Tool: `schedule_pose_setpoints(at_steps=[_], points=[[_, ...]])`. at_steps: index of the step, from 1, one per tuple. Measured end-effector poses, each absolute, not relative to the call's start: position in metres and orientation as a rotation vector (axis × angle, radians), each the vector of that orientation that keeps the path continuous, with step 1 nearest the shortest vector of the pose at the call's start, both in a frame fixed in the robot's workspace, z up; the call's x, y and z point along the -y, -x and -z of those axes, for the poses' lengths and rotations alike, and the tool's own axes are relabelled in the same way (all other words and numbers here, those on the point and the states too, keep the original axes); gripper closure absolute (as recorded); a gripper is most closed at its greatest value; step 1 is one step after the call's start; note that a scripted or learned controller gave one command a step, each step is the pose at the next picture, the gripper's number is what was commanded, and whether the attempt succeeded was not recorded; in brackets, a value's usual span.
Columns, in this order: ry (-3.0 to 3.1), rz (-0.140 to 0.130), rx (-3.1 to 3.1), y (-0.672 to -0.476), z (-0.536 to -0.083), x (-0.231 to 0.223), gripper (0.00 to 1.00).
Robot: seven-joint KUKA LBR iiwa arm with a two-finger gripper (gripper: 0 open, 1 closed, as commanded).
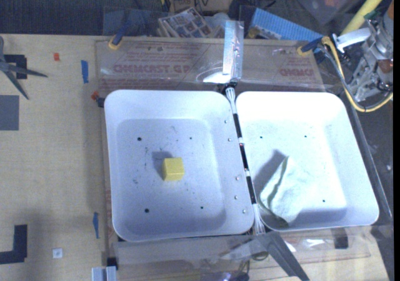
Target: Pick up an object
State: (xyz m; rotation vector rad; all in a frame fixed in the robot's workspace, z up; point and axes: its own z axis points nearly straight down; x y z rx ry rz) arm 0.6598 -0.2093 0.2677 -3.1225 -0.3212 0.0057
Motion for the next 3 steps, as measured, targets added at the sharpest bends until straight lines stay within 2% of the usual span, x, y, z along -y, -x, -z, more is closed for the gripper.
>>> schedule_pose_setpoints(at_steps=[1, 2, 3], points=[[3.122, -0.006, 0.319, -0.657, -0.245, 0.182, 1.00], [3.122, -0.005, 0.317, -0.641, -0.236, 0.160, 1.00], [3.122, 0.001, 0.346, -0.617, -0.331, 0.162, 1.00]])
